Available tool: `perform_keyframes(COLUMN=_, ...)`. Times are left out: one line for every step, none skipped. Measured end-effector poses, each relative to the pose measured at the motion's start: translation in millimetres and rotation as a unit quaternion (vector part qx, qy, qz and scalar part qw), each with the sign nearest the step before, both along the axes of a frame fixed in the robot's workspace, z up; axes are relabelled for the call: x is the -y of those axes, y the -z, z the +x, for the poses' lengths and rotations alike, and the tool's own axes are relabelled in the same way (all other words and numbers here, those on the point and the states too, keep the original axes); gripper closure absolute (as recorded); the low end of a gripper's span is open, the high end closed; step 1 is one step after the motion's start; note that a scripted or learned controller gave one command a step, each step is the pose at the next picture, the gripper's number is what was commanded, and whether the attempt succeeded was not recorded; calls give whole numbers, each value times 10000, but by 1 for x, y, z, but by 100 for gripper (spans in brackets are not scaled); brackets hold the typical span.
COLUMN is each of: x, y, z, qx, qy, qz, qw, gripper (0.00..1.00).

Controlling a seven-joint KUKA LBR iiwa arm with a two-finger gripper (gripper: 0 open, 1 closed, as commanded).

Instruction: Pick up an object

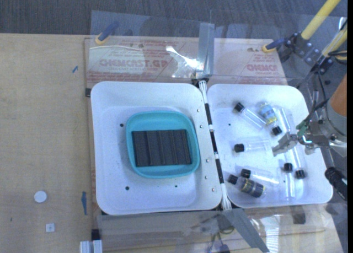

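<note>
The right white bin [220,103] holds several small clear vials with black caps. One vial [252,117] lies near the bin's back, and beside it is a vial with a blue label [268,113]. Another vial [252,146] rests mid-bin. A dark amber vial [252,188] lies at the front, with a clear vial [263,177] just behind it. My gripper [292,140] hangs low over the bin's right side, close above the vials there, with one vial [290,184] in front of it. The arm's wrist hides what lies under it.
The left white bin [105,136] carries a teal tray [131,136] with a dark ribbed insert [162,147]. A raised ridge [212,147] divides the two bins. Clear plastic sheets [143,59] and yellow clamps sit behind the bins. Cables and a yellow pole [325,9] crowd the right.
</note>
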State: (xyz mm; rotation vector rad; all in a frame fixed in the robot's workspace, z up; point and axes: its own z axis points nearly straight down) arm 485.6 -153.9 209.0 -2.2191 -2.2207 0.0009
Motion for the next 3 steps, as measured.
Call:
perform_keyframes(x=-6, y=75, z=59, qx=14, qy=-136, qz=-8, qw=9999, gripper=0)
perform_keyframes(x=30, y=106, z=127, qx=62, qy=-693, qz=21, qw=9976, gripper=0)
perform_keyframes(x=20, y=110, z=160, qx=-154, qy=-412, qz=14, qw=9990, gripper=0)
